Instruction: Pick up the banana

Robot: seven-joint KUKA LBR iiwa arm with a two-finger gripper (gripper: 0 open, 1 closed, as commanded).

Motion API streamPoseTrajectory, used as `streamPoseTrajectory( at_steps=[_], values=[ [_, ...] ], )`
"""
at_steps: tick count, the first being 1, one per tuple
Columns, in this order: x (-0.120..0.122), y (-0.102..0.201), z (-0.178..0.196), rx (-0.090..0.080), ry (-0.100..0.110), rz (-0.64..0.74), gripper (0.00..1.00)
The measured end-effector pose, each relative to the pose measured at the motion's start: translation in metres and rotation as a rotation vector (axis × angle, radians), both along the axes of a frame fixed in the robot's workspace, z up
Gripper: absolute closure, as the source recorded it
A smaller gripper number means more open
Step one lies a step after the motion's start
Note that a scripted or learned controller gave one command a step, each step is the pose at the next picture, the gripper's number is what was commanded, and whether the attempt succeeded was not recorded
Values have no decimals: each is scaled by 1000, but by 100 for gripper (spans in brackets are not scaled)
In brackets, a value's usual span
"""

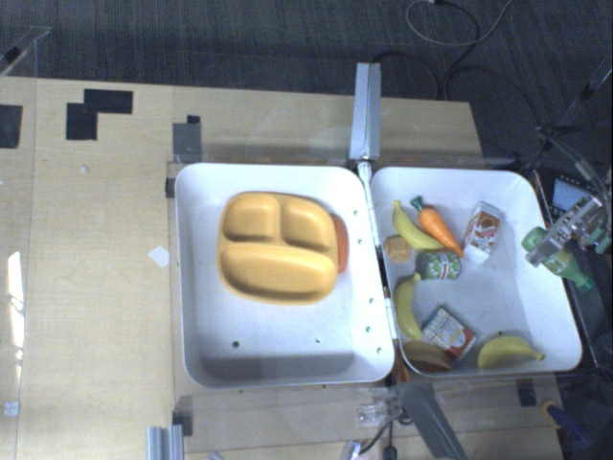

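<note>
Camera view, working from the near edge outward: we count three bananas, all in the right bin [556, 348]. One banana [508, 352] lies along the near wall toward the right corner. A second banana [408, 307] lies against the left wall, beside a small carton [447, 331]. A brown rounded item [428, 356] sits in the near left corner, too dim to identify. Farther in we note one green-lidded cup [441, 265], then the third banana [413, 230] touching one carrot [438, 223], and a second carton [482, 231] tilted toward the far side. That makes two cartons.

In the left bin [201, 353] sits one yellow divided plate [279, 245] with an orange piece [341, 244] at its right edge.

At the right bin's right rim we see the gripper [554, 247] over a green object [567, 262]; whether the gripper is open or closed we cannot tell.
</note>
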State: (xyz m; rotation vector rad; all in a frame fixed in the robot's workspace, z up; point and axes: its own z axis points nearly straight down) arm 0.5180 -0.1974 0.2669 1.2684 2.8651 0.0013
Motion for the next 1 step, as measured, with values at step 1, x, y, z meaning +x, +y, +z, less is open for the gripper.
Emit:
streamPoseTrajectory(
  at_steps=[1],
  values=[
    [48,-8,45,1,-1,-166,100]
  ],
)
